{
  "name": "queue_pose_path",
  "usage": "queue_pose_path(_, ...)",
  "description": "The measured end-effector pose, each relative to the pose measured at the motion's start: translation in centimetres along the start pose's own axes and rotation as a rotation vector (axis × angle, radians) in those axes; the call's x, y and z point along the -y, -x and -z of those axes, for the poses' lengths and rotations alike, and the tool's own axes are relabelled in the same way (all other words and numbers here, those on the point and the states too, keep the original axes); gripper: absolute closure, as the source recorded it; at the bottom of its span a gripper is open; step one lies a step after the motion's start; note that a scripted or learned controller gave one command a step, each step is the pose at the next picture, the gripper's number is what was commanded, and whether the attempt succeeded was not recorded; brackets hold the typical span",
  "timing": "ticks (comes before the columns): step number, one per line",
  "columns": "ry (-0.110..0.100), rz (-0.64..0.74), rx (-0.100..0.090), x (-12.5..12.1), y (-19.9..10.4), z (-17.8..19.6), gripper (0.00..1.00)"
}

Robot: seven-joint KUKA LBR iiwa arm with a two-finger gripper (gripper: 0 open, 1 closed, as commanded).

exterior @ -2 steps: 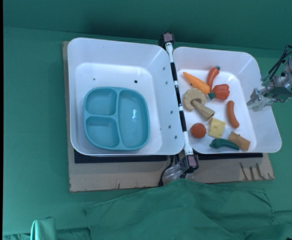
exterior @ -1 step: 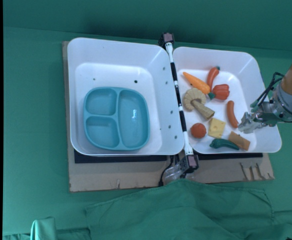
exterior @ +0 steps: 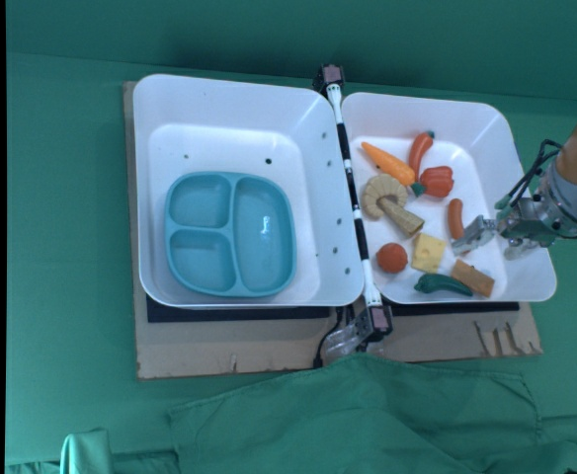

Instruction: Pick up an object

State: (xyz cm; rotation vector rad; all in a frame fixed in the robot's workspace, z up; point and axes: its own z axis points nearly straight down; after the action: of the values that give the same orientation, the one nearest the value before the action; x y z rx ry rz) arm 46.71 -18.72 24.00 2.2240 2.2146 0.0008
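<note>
Two white bins sit side by side on the bench, and all my choices lie in the right bin (exterior: 526, 279), the one I reach from its outer side. My gripper (exterior: 494, 237) hangs low over that bin's outer half with its fingers spread and nothing between them, one fingertip just beside the sausage (exterior: 454, 218). I judge that the sausage is my likeliest pick: it lies lengthwise and a little apart from the rest, so spread fingers could straddle it. Past the sausage, toward the bins' shared edge, sit the cheese (exterior: 428, 253), mushroom (exterior: 387, 201) and tomato (exterior: 391, 257). Above it lie the pepper (exterior: 437, 180), chili (exterior: 420, 151) and carrot (exterior: 387, 162); below it, the bread (exterior: 473, 277) and a green piece (exterior: 443, 284). The left bin (exterior: 170, 102) holds a blue plate (exterior: 229, 233), which I judge is too flat to pinch.
</note>
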Motion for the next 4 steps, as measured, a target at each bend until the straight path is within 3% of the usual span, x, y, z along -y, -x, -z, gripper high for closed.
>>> queue_pose_path(1,0.003,0.003,0.003,-7.3,0.0,-5.3,0.00)
queue_pose_path(2,0.009,-0.003,0.005,-7.2,0.2,-3.7,1.00)
queue_pose_path(3,0.010,0.002,0.003,-8.7,0.0,4.5,1.00)
queue_pose_path(4,-0.007,0.004,-0.002,-11.0,-3.3,-5.0,1.00)
